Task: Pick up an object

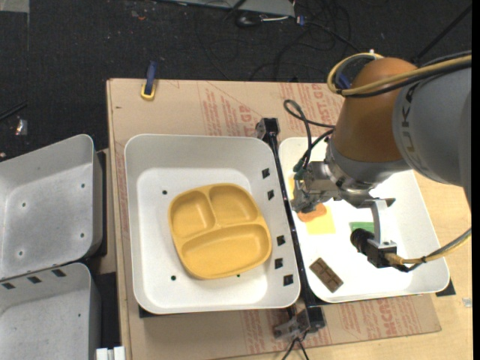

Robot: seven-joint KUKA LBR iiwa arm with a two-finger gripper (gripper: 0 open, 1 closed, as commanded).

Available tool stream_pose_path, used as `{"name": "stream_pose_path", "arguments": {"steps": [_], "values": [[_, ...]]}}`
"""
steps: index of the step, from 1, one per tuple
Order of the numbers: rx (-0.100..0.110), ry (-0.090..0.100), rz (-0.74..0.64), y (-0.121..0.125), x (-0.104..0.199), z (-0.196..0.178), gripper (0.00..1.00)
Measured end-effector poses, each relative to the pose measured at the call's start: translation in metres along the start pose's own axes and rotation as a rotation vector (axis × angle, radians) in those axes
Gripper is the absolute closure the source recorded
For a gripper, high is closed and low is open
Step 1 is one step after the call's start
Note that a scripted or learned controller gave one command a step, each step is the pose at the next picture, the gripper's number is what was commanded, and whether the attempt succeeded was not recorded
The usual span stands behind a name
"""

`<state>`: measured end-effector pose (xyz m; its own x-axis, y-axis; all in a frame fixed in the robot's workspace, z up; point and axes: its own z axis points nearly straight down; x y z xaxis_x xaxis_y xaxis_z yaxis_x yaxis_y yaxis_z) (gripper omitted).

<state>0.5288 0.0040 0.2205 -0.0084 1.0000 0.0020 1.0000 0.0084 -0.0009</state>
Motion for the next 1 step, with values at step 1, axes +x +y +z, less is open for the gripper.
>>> {"name": "stream_pose_path", "arguments": {"steps": [1], "values": [[-0.001,0.0,0.0,-0.0028,0.057,-0.0122,1.0]]}}
